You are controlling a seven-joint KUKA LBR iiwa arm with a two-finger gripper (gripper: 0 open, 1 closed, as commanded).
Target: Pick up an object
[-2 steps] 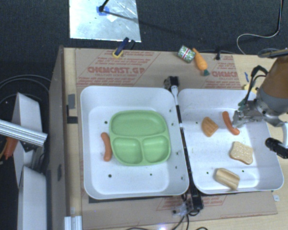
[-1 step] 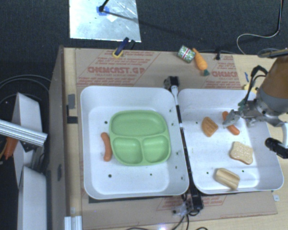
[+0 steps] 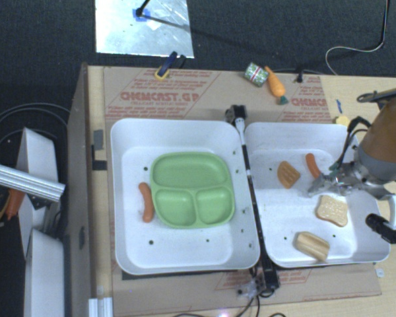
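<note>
The right bin (image 3: 270, 144) holds a flat orange piece of toy food (image 3: 288, 174), a small red-orange sausage (image 3: 313, 164), a pale slice of toast (image 3: 332, 210) and a tan bread roll (image 3: 312, 245). My gripper (image 3: 325, 185) hangs low over this bin, just below the sausage and just above the toast's upper left corner, right of the orange piece. The grey arm with its orange band (image 3: 386, 140) reaches in from the right. I see nothing held by the gripper.
The left bin (image 3: 129, 243) holds a green divided plate (image 3: 192, 189) and a second sausage (image 3: 146, 202) to its left. A toy carrot (image 3: 275, 84) and a small can (image 3: 256, 74) lie on the cardboard behind the bins. A black divider bar (image 3: 247, 177) separates the bins.
</note>
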